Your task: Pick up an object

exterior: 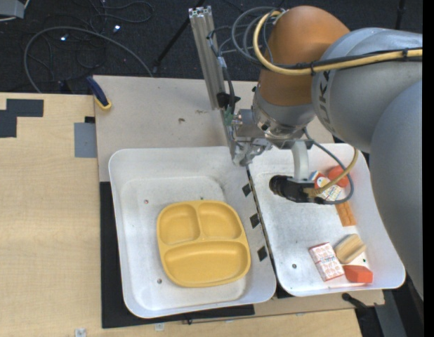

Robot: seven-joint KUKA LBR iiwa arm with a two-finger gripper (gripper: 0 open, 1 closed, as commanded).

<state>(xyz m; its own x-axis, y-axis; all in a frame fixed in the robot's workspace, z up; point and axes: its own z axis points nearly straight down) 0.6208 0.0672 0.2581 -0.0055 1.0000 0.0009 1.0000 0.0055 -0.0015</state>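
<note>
— At the far end of the seam between the two bins, the gripper (242, 153) hangs just above the rims. Report its state.

— Opening: cannot be determined from this view, because the wrist housing covers it from above. Nothing shows in its grasp. Treat it as unloaded, as a judgement only.

— Locate the candidate objects.

— Left bin (133, 216): one yellow divided plate (203, 243), lying flat in the near half. Right bin (294, 230): four small items along the right side. An orange strip (345, 213) lies mid-bin. Nearer than it, a tan block (349, 247) sits just beside a pink-and-white box (324, 261). An orange wedge (358, 275) lies at the near right corner, touching or almost touching the box.

— State the relation governing the approach.

— Every candidate lies on the near side of the gripper. The plate is near and slightly left. The small items are near and well to the right. The strip's long axis runs roughly far-to-near. The block's axis runs diagonally, from near-left to far-right.

— Recommendation?

— The strip is likely the cleanest target, since it stands apart from its neighbours. Closing across its short width calls for the grasp line to run left-right. The block, box and wedge are crowded, so a descent there risks a nudge rather than a grasp.
</note>
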